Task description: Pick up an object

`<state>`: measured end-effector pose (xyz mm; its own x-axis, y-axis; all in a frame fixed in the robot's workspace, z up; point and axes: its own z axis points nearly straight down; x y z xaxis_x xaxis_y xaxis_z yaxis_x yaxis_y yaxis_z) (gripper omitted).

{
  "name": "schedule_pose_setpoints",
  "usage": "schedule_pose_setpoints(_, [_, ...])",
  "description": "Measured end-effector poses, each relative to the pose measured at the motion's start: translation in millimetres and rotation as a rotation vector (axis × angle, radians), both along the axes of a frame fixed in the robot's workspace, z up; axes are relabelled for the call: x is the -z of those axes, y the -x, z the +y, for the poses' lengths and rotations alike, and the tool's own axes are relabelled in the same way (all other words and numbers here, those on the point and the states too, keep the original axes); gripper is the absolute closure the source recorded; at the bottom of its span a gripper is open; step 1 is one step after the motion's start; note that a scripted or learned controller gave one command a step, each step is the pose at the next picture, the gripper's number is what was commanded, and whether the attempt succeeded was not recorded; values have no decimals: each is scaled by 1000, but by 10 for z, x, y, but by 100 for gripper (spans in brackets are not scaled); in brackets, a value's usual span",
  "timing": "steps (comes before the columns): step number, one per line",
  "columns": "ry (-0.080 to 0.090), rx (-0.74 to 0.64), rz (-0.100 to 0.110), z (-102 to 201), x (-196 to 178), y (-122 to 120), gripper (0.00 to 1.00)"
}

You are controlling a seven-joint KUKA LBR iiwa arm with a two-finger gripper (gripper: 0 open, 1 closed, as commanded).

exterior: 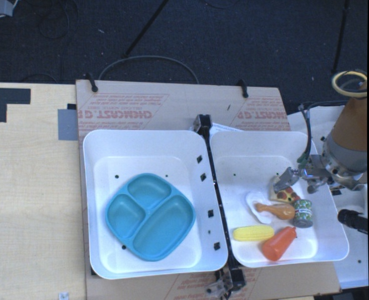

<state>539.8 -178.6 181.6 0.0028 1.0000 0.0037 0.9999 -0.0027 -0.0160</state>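
The fingers (289, 181) sit low in the right bin (234, 155), and from the camera view I cannot tell whether they are spread or clenched; the metal parts blur together, and I see nothing clearly between them. They hang just above a tight cluster of toys: a small reddish and yellow piece (288, 196) right under the tips, a toy chicken drumstick (276, 210) on a white scrap (257, 204), a small green-banded can (304, 213) beside it, then a yellow corn cob (253, 233) and an orange bottle-shaped toy (278, 243) nearer the front wall. My worry is the crowding. With the pieces touching or nearly so, I judge a closing stroke could catch two things at once, or push the drumstick and can aside and clamp on nothing. The reddish piece looks flat and low, so the tips may skid over it. The arm (350, 136) comes in close to the right wall, which leaves little room to correct. The blue divided plate (150, 216) in the left bin (97, 167) lies well apart, clear of any trouble on the worktop (28, 199).
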Motion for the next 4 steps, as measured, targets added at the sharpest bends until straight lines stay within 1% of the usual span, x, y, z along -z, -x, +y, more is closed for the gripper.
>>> schedule_pose_setpoints(1, [2,-2,-13,-1,-77,-30,0])
schedule_pose_setpoints(2, [2,-3,-9,-35,362,-24,0])
schedule_pose_setpoints(3, [1,-3,-11,-20,889,-21,0])
schedule_pose_setpoints(4, [1,1,-10,-33,768,-18,100])
